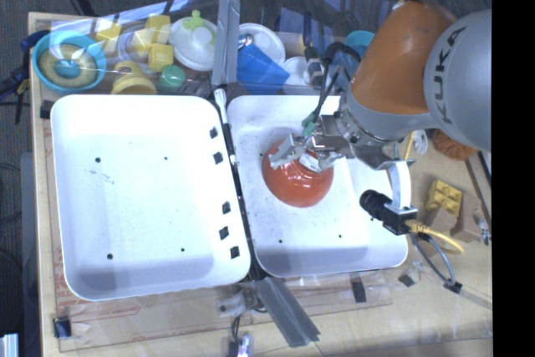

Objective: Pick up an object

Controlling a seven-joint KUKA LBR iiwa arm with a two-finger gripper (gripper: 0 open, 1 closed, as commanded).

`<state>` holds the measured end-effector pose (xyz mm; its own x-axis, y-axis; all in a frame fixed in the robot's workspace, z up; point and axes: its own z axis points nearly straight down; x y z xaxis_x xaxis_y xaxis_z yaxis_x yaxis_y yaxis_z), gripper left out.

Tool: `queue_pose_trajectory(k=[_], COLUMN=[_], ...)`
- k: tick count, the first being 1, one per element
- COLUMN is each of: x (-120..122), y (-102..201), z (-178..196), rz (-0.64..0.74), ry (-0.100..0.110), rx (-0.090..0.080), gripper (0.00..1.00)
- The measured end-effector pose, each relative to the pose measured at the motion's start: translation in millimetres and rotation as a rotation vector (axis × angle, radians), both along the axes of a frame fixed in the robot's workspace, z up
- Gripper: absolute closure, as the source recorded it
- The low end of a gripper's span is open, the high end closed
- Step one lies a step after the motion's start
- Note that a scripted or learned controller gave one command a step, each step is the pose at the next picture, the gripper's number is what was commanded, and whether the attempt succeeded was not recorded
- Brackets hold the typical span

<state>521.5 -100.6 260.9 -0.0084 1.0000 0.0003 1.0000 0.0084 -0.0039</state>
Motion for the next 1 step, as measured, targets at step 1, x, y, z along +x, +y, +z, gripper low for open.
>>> queue_pose_trajectory(k=[1], x=[25.1], y=[-32.7], z=[-110.5], rz=[0.125], ry=[-0.016], rx=[-0.002], gripper=[0.00])
